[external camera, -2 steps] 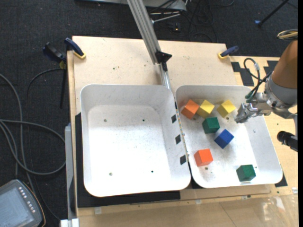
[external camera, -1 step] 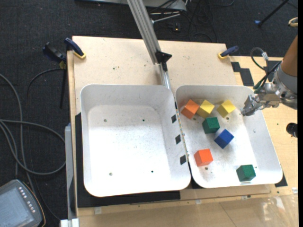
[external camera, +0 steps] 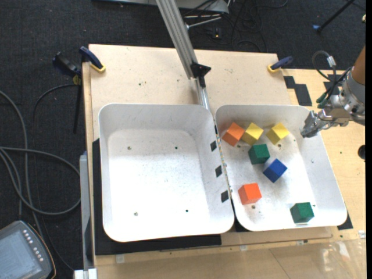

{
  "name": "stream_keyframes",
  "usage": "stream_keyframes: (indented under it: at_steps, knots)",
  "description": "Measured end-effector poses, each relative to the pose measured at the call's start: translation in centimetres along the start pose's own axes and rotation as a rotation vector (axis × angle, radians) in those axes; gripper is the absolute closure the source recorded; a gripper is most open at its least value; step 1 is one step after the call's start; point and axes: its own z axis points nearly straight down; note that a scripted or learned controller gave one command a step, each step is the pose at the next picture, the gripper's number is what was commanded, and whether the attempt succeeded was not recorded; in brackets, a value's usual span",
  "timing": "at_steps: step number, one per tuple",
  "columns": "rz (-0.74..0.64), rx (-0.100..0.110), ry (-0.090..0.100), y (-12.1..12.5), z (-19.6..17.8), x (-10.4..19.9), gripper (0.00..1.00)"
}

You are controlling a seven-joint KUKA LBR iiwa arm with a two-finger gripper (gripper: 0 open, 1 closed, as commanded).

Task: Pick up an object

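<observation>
Pale wood forms the bench (external camera: 151, 80) that carries two shallow white bins side by side, with clamps at its far corners and a metal pole slanting in from above. The left bin (external camera: 116, 127) shows bare, speckled plastic. The right bin (external camera: 325, 173) holds seven small blocks. The grey arm (external camera: 354, 100) reaches in from the right, and its gripper (external camera: 308, 127) hangs over the right bin's far right rim, pointing down and inward; whether it is open or closed cannot be told at this size, and no block is seen in it.

Nearest to it lies a yellow block (external camera: 278, 133), with a second yellow block (external camera: 253, 133) and an orange block (external camera: 233, 134) beside it along the far side. A dark green block (external camera: 259, 153) sits just below them, a blue block (external camera: 275, 170) near the bin's middle, a red-orange block (external camera: 250, 193) toward the near left and a green block (external camera: 301, 212) at the near right corner.

The blocks look like small, rigid, light cubes with smooth faces, likely to slip or twist if pinched at the corners. The surest hold would seem to be across two opposite flat faces. The blue, red-orange and green blocks stand apart from their neighbours, leaving room on either side, while the far row is crowded.
</observation>
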Motion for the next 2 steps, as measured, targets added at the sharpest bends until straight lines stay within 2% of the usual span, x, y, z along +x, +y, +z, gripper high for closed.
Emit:
stream_keyframes:
  at_steps: [2]
  knots:
    - [-0.006,0.004,0.004,-0.6,1.9,12.1,1.0]
